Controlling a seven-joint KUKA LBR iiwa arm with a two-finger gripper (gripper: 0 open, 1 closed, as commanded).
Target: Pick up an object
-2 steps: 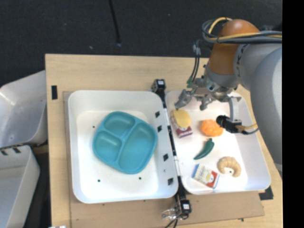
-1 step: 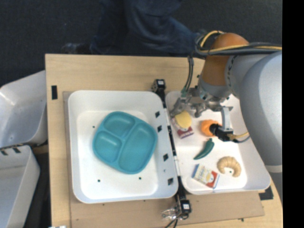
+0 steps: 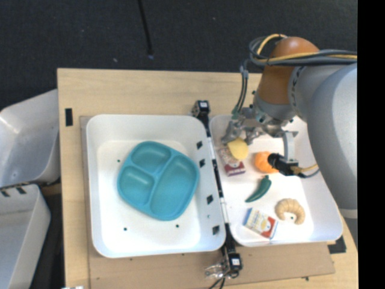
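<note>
A: Which step is the arm at?

B: I judge it is the grasp itself. The gripper point(image 3: 242, 136) is low in the right bin point(image 3: 319, 212), at about 11 o'clock of that bin, just above a pale yellow fruit, maybe a lemon point(image 3: 239, 149).

A: Does it hold the lemon?

B: I cannot tell. The metal fingers seem to touch the fruit from above, but the wrist covers them, so how wide they stand is not visible.

A: What else lies near?

B: A small dark red packet point(image 3: 234, 167) is touching the lemon at its 6 o'clock. An orange fruit point(image 3: 263, 162) is just beside, at 3 o'clock. The green pepper point(image 3: 260, 189), the croissant point(image 3: 290, 209) and a small white carton point(image 3: 260, 222) lie further down, toward 5 o'clock. The left bin point(image 3: 102, 233) has a blue divided plate point(image 3: 157, 180).

A: So what does the next move call for?

B: In my opinion, closing firmly on the round lemon, which can slip, then lifting straight up, without dragging the packet.
</note>
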